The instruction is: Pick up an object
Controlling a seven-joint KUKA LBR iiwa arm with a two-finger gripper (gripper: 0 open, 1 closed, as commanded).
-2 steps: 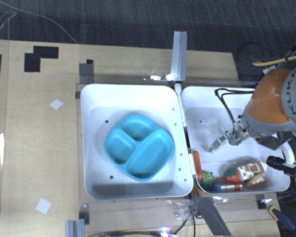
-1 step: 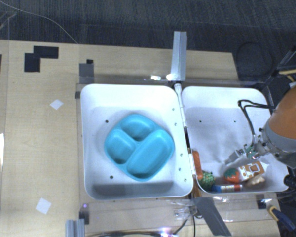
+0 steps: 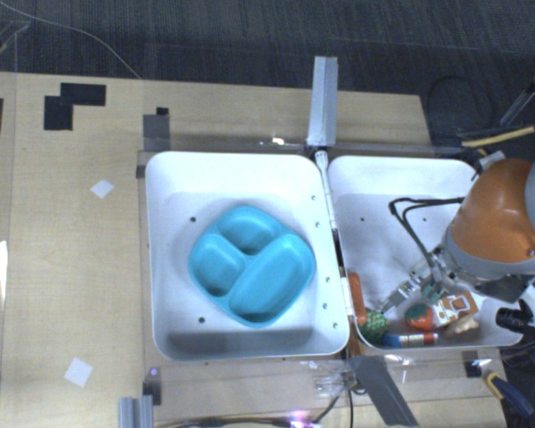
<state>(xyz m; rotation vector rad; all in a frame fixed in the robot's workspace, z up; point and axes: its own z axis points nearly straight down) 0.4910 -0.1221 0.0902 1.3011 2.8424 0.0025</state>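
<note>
In the right bin (image 3: 374,194), several small objects lie crowded along the near wall. They include an orange stick-shaped item (image 3: 355,294), a green piece (image 3: 374,325), a red-orange ball with a green top (image 3: 419,314), a blue-and-red marker (image 3: 410,338), and a small orange-and-white box (image 3: 456,308). My gripper (image 3: 403,296) hangs low over this cluster, just left of the ball and above the green piece. Nothing shows as lifted with it.
The left bin (image 3: 169,194) holds a blue divided plate (image 3: 251,263). A metal post (image 3: 324,101) rises behind the divider between the bins. A black cable (image 3: 410,205) loops over the right bin's floor beside my arm's orange band (image 3: 504,212).
</note>
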